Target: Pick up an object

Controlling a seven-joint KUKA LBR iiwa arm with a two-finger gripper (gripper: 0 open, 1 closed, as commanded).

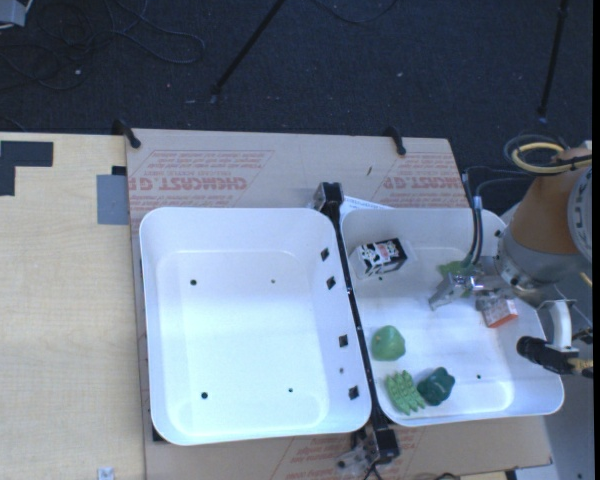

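As nothing shows lifted clear of the bins, the pick is judged not yet accomplished. The jaws (452, 293) sit low in the right bin (540, 403), toward its far right side; whether they are parted or closed on anything cannot be told. A green scrap (450, 267) lies just beside them, an orange-and-white item (499, 314) on their arm side. A black-and-white box (381, 256), pale green ball (388, 344), green ridged piece (403, 393) and dark teal object (437, 386) lie farther off. The left bin (160, 268) holds nothing visible.

both shallow white bins (240, 318) look like smooth glossy plastic, sitting on matt brown printed cardboard (280, 168) over pale wood bench (50, 298)
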